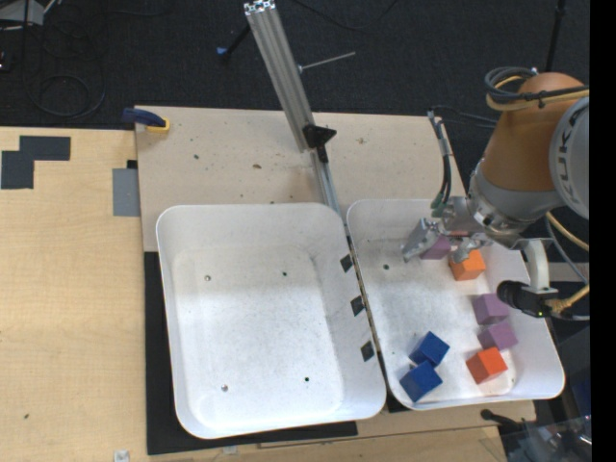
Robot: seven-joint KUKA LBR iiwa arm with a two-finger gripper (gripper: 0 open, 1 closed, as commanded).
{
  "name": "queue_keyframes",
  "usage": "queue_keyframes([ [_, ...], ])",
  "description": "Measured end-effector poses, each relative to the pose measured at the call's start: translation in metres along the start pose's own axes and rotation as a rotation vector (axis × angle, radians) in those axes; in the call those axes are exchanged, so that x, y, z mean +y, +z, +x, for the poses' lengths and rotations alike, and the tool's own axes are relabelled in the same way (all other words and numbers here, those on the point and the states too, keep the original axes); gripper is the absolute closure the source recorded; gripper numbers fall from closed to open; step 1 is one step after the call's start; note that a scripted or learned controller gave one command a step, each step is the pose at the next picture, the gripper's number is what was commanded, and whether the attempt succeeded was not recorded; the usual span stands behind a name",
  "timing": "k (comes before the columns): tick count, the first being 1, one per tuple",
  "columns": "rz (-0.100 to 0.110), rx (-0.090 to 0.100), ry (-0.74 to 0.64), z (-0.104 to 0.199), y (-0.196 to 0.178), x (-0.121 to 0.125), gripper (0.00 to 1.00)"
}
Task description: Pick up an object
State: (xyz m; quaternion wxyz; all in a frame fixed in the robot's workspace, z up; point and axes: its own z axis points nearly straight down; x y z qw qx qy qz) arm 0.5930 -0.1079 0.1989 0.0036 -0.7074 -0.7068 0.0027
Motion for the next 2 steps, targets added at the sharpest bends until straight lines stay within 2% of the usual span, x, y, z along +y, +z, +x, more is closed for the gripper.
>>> queue_keyframes([
  [1, 0.001, 0.0, -0.001, 0.007, 0.057, 0.007, 0.0],
  [2, -0.008, -0.001, 0.003, 0.007, 0.107, 0.008, 0.0],
])
